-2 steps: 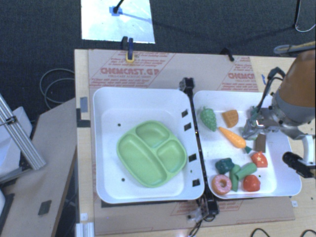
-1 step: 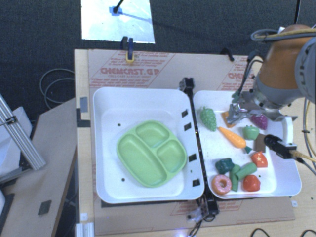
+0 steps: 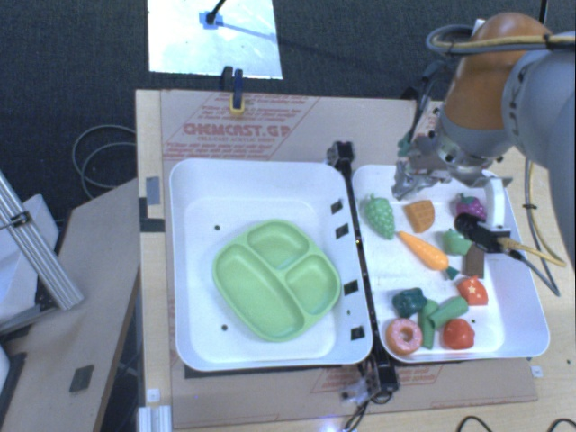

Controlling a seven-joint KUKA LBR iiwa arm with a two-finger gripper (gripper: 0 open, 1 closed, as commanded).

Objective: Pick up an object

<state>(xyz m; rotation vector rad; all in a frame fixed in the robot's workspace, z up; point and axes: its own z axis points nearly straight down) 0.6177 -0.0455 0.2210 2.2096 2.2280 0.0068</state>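
The right bin (image 3: 517, 327) holds several toy foods: a green grape bunch (image 3: 379, 215), an orange wedge (image 3: 419, 215), a carrot (image 3: 423, 250), a purple item (image 3: 471, 208), a broccoli (image 3: 409, 301), a donut (image 3: 403, 335) and red tomatoes (image 3: 458, 333). My gripper (image 3: 407, 187) hangs over the bin's back left part, just above the grape bunch and the orange wedge. Nothing shows between its fingers.
The left bin (image 3: 198, 205) holds a green divided plate (image 3: 274, 280). A black divider (image 3: 353, 241) runs between the bins. A green pepper (image 3: 455, 240) and a dark brown piece (image 3: 474, 260) lie near the right bin's right side. Cables trail at the right edge.
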